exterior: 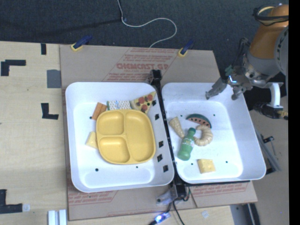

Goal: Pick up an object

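Sitting in the left bin (77,125), a yellow divided plate (125,136) covers most of the floor, with an orange block (99,110), a pizza slice (144,101) and a yellow wedge (91,139) partly tucked under its edges, hard to identify. The right bin (248,139) holds a cone (176,125), a green bottle (186,145), a curled croissant (205,136), a watermelon slice (199,120) and a cheese cube (206,165). The bottle looks light, stiff and a bit slick; its middle seems the best hold. The gripper (225,89) hovers at the bin's far rim, fingers spread, holding nothing.
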